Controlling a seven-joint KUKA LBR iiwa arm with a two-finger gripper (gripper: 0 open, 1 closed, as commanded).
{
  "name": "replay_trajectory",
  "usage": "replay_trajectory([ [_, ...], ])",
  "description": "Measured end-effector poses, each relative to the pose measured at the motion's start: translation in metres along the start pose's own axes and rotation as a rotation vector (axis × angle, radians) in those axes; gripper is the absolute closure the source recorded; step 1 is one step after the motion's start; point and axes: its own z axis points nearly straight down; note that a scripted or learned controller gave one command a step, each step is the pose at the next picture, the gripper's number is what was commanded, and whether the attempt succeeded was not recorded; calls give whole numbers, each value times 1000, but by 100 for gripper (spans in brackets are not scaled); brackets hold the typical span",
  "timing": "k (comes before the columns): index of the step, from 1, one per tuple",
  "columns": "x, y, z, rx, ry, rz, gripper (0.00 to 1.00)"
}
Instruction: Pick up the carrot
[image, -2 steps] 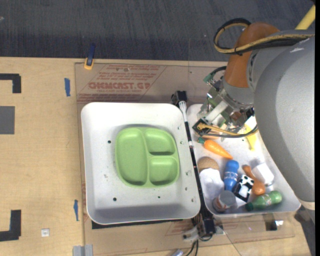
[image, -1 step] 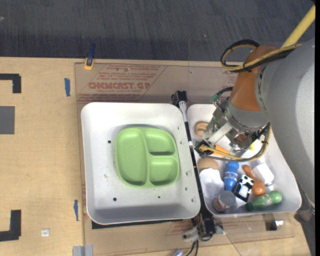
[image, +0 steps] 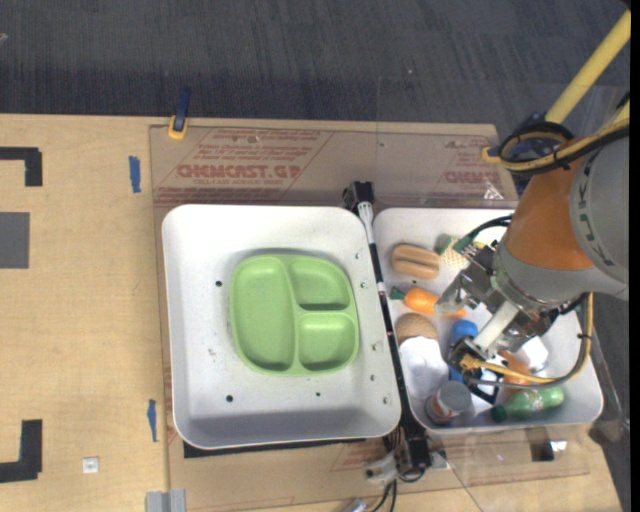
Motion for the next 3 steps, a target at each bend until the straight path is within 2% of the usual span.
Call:
replay_trajectory([
  [1, -7, 79, 64, -1, -4, -45, 0],
  [2, 27, 82, 95, -12, 7, 201, 0],
  [3, 70, -2, -4, -5, 12, 84, 0],
])
